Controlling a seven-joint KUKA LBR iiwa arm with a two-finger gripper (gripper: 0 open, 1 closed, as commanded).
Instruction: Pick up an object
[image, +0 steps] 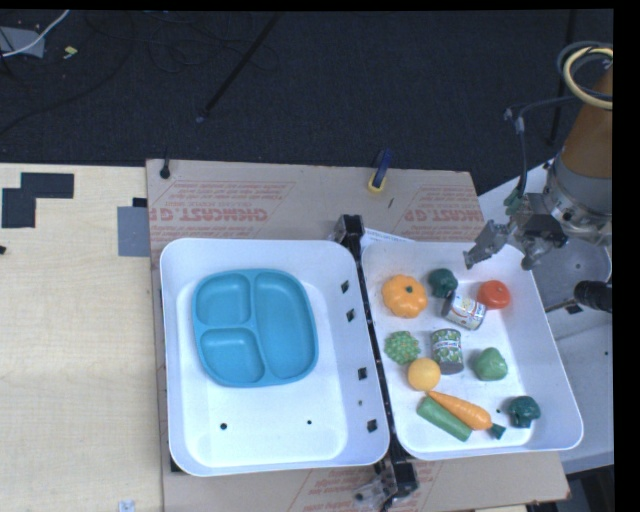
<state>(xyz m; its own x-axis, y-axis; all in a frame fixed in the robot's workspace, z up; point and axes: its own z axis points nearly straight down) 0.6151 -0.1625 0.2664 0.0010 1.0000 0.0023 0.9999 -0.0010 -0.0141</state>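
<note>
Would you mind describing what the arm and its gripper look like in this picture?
The arm has an orange band above a grey, rounded wrist section. A yellowish cable loop sits near its top, and a thin dark cable runs down its left side. The gripper is dark grey metal, with two slim, angular fingers.

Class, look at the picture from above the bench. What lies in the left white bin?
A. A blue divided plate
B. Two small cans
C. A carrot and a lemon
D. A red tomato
A: the blue divided plate lies in the left bin, while the carrot, cans and other toy foods all sit in the right bin.
</note>
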